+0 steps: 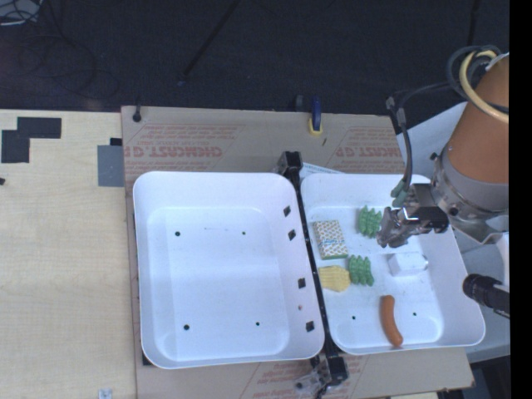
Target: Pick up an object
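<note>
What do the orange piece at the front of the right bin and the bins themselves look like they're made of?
The orange sausage-shaped piece looks like moulded plastic or rubber, probably toy food: its colour is uniform and its ends are rounded. The right bin and left bin look like thin formed white plastic, with smooth, faintly glossy walls, rounded corners and a rolled rim. At this resolution that stays a guess.

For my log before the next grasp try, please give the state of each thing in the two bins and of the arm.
Orange sausage-shaped toy: lying flat, right bin, untouched.
Yellow corn-like piece: lying flat by the divider.
Patterned small box: lying flat.
Two green knobbly pieces: resting apart.
White block: on the bin floor.
End effector: above the right bin, holding nothing visible.
Left white bin: upright.
</note>
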Robot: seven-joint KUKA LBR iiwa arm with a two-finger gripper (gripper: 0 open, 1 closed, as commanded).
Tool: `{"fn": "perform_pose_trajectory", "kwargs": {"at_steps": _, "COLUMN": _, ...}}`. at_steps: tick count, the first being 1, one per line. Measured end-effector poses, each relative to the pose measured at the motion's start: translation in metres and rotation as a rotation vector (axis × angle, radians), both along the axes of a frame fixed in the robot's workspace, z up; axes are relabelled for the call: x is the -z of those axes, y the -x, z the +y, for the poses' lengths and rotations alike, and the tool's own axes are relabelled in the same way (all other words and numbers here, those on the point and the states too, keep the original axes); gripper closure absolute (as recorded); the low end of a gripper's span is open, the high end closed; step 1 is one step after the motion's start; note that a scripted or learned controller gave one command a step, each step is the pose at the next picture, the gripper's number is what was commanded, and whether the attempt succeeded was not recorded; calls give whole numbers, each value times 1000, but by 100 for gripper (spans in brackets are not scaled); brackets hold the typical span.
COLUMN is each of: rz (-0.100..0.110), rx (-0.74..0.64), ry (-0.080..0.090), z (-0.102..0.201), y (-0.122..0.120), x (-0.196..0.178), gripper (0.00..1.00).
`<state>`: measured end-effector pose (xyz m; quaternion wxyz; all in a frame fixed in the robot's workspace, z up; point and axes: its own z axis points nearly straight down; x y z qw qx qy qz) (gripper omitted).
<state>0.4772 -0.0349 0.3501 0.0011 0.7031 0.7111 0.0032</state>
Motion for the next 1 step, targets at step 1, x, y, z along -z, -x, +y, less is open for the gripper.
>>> {"fn": "perform_pose_trajectory", "kwargs": {"at_steps": 1, "rz": -3, "rx": 8, "ry": 4, "z": 15, "y": -46, "x": -83, "gripper": 100}}
